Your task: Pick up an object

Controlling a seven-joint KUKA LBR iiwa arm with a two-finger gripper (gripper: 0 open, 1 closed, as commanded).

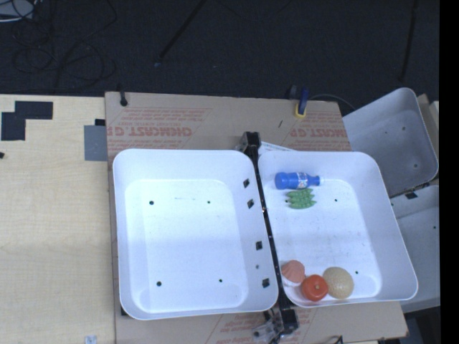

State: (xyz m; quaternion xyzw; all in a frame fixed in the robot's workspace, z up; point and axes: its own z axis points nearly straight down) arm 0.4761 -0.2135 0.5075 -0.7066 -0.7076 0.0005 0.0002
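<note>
Sitting side by side on the counter (57, 213), the left bin (183, 235) and the right bin (362, 213) await the arm; the hand's state I cannot tell. Candidates all lie in the right bin: a blue bottle (295, 180) just above a green piece (301, 200) near the far wall, and a beige ball (338, 282), red ball (314, 287) and pink shell (292, 271) clustered at the near edge. Judging by this, the approach has not begun, and the bottle, with room around it, looks the easiest target.

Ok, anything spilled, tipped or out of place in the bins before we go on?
Nothing stands out. The blue bottle lies on its side beside the green piece in the right bin; the pink, red and tan round items cluster in its near corner.
</note>
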